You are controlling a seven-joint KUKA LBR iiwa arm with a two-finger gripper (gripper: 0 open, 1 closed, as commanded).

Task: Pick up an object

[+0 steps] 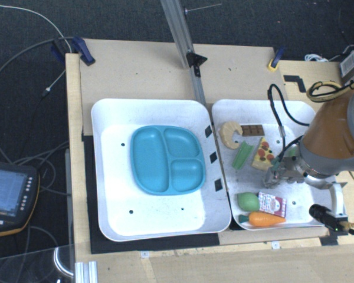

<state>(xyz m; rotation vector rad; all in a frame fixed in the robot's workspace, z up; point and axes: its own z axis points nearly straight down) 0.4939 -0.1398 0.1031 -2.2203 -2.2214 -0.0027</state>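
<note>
Hovering over the right bin, the tool, grip state unclear, nears a pizza slice, seemingly light, rigid plastic; best pinched across its edges.

We see a smooth, faintly glossy blue plastic tray in a matt white plastic bin on a pale, matt wooden bench.

Robotics lab: plywood bench, clamps, loose cables, teach pendant on floor.
</note>
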